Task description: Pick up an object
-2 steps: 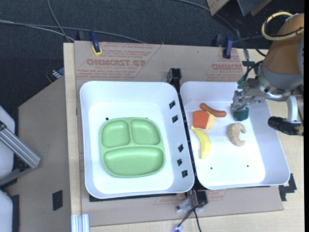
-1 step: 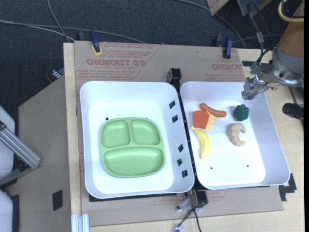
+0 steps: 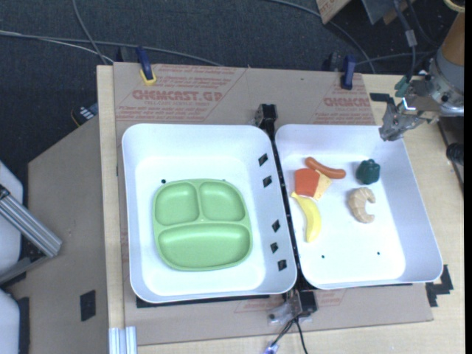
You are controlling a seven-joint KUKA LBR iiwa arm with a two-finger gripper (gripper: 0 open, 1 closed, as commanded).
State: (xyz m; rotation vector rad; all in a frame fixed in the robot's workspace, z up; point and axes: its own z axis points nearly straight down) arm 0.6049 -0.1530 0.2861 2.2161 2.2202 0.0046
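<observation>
Two shallow white bins lie side by side below me, the left bin (image 3: 140,153) at nine o'clock of the bench and the right bin (image 3: 413,234) at three o'clock. Largest of what they hold is a pale green plastic tray with three compartments (image 3: 201,223), flat in the middle of the left bin. The pickable pieces are all in the right bin, toward its eleven o'clock half: a yellow toy banana (image 3: 310,217) lying along the inner wall, an orange-red sausage (image 3: 325,169) just above it at twelve o'clock, an orange wedge-shaped block (image 3: 309,183) touching the banana's upper end and just under the sausage, a tan curled toy shaped like a croissant or shrimp (image 3: 361,204) at three o'clock of the banana, and, smallest, a dark green lumpy toy like a broccoli head (image 3: 368,171) at twelve o'clock of the tan piece. My gripper (image 3: 391,127) hovers at the right bin's one o'clock corner, over its rim, with nothing between its jaws; whether they are spread or closed I cannot tell. I judge this the approach step, nothing picked up yet. The green piece lies nearest, toward seven o'clock from me, apart from its neighbours, so the next move calls for sliding over it, descending, and closing squarely.
</observation>
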